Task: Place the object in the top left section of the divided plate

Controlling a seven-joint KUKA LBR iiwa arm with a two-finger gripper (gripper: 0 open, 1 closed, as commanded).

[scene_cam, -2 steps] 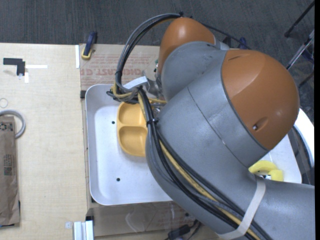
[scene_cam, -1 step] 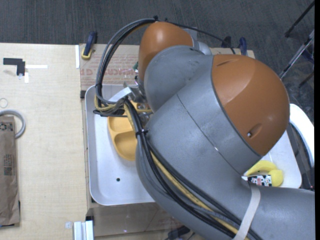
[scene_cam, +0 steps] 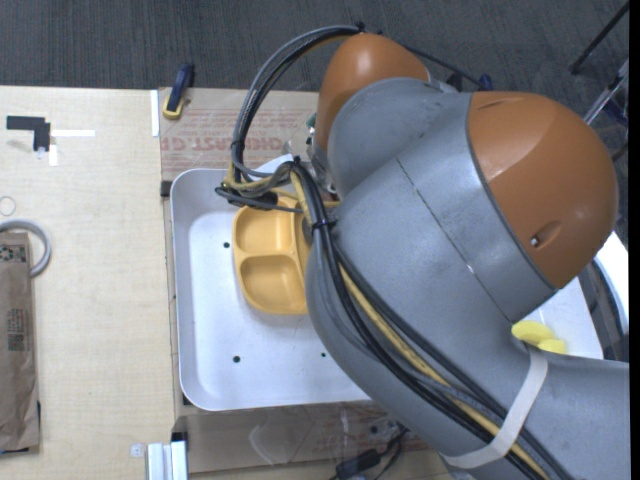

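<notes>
A yellow divided plate [scene_cam: 268, 258] lies in the left white bin [scene_cam: 205, 308], toward its upper right. Two of its sections show on the left side; the rest is hidden under the arm. The large grey arm with orange caps [scene_cam: 450, 238] reaches in from the right and covers the plate's right part and most of the bench. The gripper itself is hidden beneath the arm's body and its black cables [scene_cam: 262, 183]. I see no loose object in the visible plate sections.
A yellow and blue tool [scene_cam: 179, 91] lies above the bin's top left corner. A brown paper bag [scene_cam: 17, 338] and a grey ring [scene_cam: 30, 243] sit on the wooden bench at far left. A yellow object [scene_cam: 540, 336] peeks out at the right.
</notes>
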